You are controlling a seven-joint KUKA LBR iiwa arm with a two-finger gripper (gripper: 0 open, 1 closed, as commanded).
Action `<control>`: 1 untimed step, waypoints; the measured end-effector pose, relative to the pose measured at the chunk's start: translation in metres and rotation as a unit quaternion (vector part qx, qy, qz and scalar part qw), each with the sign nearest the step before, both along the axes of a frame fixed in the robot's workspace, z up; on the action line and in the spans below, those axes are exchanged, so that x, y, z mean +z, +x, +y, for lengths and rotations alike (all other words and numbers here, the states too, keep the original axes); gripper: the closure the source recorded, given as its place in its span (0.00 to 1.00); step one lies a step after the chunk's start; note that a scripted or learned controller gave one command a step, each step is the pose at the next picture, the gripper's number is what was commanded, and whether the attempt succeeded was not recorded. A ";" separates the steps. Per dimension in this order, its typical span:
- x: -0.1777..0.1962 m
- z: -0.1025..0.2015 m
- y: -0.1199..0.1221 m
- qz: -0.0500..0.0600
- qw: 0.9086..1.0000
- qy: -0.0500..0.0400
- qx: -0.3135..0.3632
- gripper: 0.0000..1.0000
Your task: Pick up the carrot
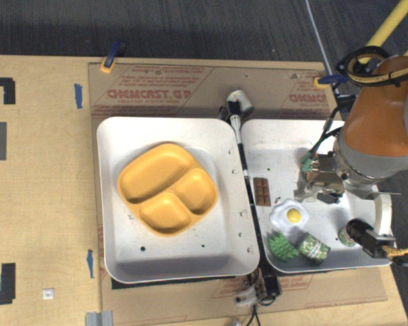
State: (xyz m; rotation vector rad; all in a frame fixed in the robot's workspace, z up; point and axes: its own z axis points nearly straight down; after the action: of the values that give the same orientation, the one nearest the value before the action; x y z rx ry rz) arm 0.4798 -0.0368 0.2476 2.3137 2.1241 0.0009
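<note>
My gripper (318, 182) hangs low over the middle of the right bin (279, 138), under the grey and orange arm that comes in from the right. A small green bit (305, 159) shows at the gripper's upper left edge; I cannot tell what it is. The arm's bulk covers the right part of this bin and whatever lies under it. A fried egg toy (290, 216) lies just below and left of the gripper.
A brown chocolate bar (262, 191) lies by the right bin's left wall. A broccoli piece (281, 246) and a green round item (313, 248) sit near its front edge. The left bin (122, 250) holds a yellow divided plate (167, 187).
</note>
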 end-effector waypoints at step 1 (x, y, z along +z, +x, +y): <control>-0.043 -0.014 -0.001 0.003 0.994 0.001 -0.111 1.00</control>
State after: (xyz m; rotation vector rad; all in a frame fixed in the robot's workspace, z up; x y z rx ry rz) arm 0.4786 -0.0511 0.2048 2.5379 1.8575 -0.0040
